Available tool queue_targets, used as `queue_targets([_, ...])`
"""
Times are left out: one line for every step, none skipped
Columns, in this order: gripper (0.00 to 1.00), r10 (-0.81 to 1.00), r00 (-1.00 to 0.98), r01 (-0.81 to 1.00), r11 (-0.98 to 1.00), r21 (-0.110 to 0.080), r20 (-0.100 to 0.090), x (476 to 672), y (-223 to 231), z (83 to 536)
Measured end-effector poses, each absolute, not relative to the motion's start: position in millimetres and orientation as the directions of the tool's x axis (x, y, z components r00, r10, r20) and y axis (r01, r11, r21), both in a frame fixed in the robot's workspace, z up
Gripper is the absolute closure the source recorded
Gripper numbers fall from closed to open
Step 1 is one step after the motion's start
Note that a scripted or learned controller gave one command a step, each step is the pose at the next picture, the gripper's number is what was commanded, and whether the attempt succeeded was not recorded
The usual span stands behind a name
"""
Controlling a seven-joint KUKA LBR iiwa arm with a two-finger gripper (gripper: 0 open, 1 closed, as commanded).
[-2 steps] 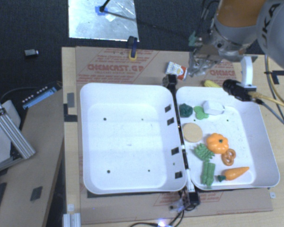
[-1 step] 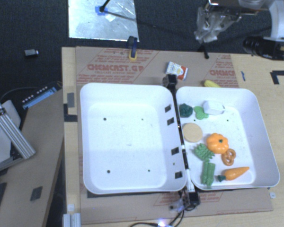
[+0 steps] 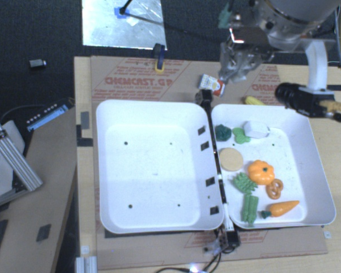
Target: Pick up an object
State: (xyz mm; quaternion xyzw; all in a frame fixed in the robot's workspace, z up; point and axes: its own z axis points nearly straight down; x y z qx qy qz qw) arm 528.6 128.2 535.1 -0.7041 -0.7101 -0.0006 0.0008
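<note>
Camera view: cardboard-topped bench point(image 3: 136, 78), dark floor point(image 3: 34, 16); fingers point(image 3: 224, 77) pinching small packet point(image 3: 211, 83).

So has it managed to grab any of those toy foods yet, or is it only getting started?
It looks early on. The gripper sits high above the back edge of the right bin, near a small white and red item lying outside it. In the bin lie the orange pumpkin, carrot, pretzel, tan disc and green pieces. I can't see anything gripped, so the pick appears still to be done.
</note>
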Motion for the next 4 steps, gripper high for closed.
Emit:
queue_targets([1.00, 1.000, -0.008, 1.000, 0.008, 0.001, 0.002, 484.5, 166.4, 535.2])
queue_targets([1.00, 1.000, -0.007, 1.000, 0.007, 0.002, 0.002, 486.2, 196.3, 535.0])
queue_targets([1.00, 1.000, -0.006, 1.000, 0.006, 0.002, 0.002, 486.3, 214.8, 535.1])
queue_targets([1.00, 1.000, -0.006, 1.000, 0.006, 0.002, 0.002, 486.3, 234.9, 535.0])
